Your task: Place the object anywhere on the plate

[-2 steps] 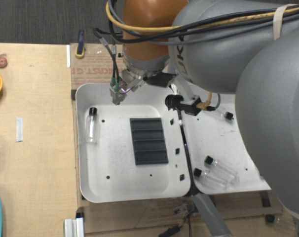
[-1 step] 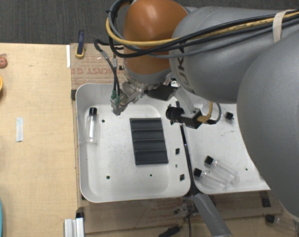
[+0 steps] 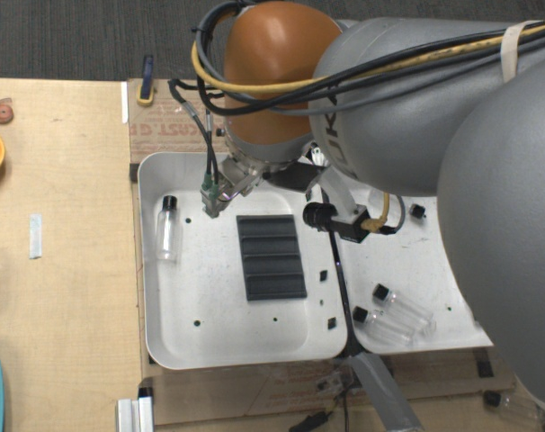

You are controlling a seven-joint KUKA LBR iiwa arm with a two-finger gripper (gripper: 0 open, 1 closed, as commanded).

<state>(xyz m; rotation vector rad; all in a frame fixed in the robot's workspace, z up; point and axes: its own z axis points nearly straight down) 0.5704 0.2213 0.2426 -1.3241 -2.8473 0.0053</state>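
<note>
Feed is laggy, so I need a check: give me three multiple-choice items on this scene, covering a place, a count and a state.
1. The black ribbed plate lies in: A the left bin; B the right bin; C neither.
2. Clear vials in the right bin: A none; B two; C four.
3. The left bin's vial is: A on the plate; B apart from it; C under it.

A, white bin floor surrounds it; B, a pair lies together; B, bare floor separates them.

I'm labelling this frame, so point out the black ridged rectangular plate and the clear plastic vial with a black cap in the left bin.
black ridged rectangular plate (image 3: 272, 257), camera view, middle ridge
clear plastic vial with a black cap (image 3: 168, 229), camera view, clear body
</note>
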